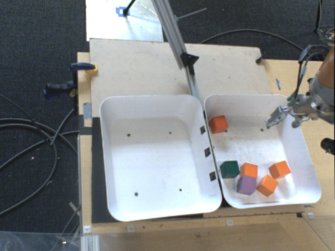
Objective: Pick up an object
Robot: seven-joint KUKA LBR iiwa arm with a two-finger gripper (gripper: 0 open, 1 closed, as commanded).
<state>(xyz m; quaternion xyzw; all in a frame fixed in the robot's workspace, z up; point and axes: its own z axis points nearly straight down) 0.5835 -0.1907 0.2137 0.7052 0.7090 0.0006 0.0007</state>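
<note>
The right bin (305, 161) holds several small cubes. One orange cube (219, 124) sits alone near the bin's far left corner. Along the near side lies a cluster: a dark green cube (229, 169), an orange cube (249, 170), a purple cube (246, 184) and two more orange cubes (267, 185) (280, 169). My gripper (283, 122) hangs over the far right part of this bin, above the floor. It is open, with nothing between its fingers, well to the right of the lone orange cube and behind the cluster.
The left bin (112, 140) stands beside the right one, and the two share a raised rim in the middle. A slanted metal pole (172, 27) crosses the bench behind the bins. Cables lie on the dark floor at left.
</note>
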